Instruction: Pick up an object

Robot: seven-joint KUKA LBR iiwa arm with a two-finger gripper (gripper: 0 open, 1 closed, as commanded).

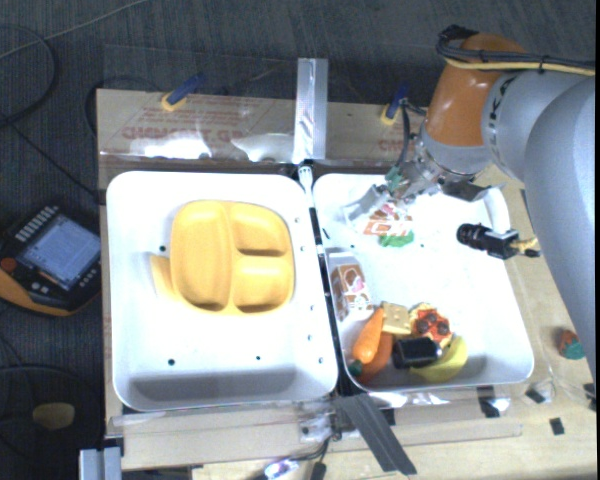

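Note:
My gripper [382, 198] is low over the far left part of the right bin [500, 298], reaching in from the orange-banded wrist [464, 108]. Just below and touching its tip lies a small red, green and white packet [390, 228]. Whether the packet is between the fingers cannot be made out. At the bin's near side a pile holds an orange carrot [369, 339], a black block [415, 351], a yellow banana [448, 362] and a red and black toy [430, 321]. A printed snack packet [348, 286] lies against the bin's left wall.
The left bin [140, 368] holds a yellow divided tray [230, 254]. A metal divider [311, 108] stands between the bins at the back. An orange and grey handheld device [42, 258] lies on the floor to the left.

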